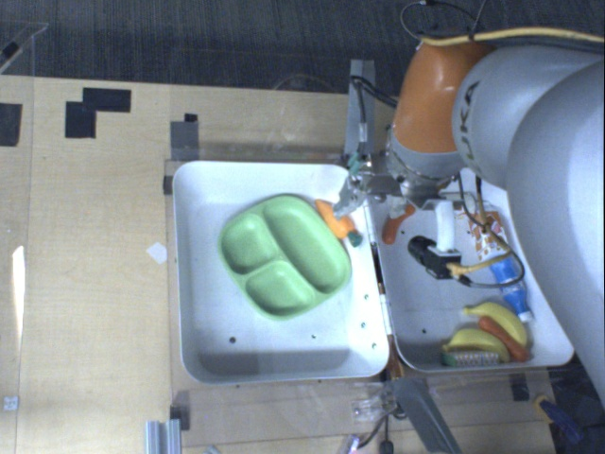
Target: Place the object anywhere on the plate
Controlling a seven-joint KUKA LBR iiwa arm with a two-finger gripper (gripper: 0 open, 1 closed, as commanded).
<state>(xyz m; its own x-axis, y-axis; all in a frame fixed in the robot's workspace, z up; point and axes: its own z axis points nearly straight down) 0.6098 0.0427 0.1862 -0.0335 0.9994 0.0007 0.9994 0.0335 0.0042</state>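
Note:
A green plate (pixel 284 253) with three compartments lies in the left bin (pixel 203 348). An orange toy carrot (pixel 335 220) with a green tip lies at the plate's upper right rim, against the bin's right side. My gripper (pixel 352 200) hangs right above the carrot's upper end. Whether it touches or holds the carrot is hidden by the wrist.
The right bin (pixel 416 348) holds a yellow banana (pixel 501 318), a corn cob (pixel 473 340), a red-orange piece (pixel 501 339), a blue item (pixel 510 277) and a small orange piece (pixel 401 218). The wall between the bins runs just right of the carrot.

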